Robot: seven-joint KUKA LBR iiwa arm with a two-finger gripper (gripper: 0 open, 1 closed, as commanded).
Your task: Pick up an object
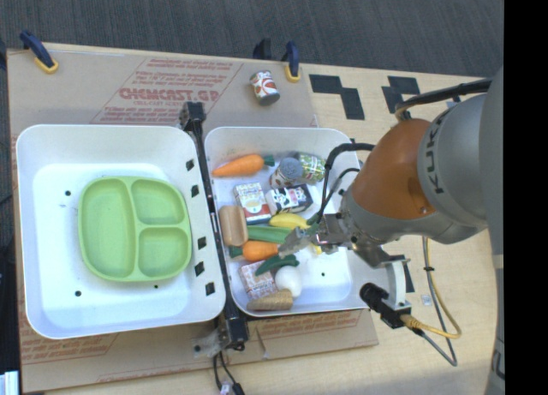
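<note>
Arm [411,183] overhangs right bin [338,292] of toy food [257,205].

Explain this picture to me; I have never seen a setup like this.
One camera above a bench looks down at a slant. The grey and orange machine at right is a robot arm; its gripper reaches into the right bin. That bin holds toy food: a carrot, a yellow piece, an egg, small boxes and more. The left bin holds a green plate with three compartments. A small can lies on the bench behind the bins. I cannot tell whether anything is held.
</note>
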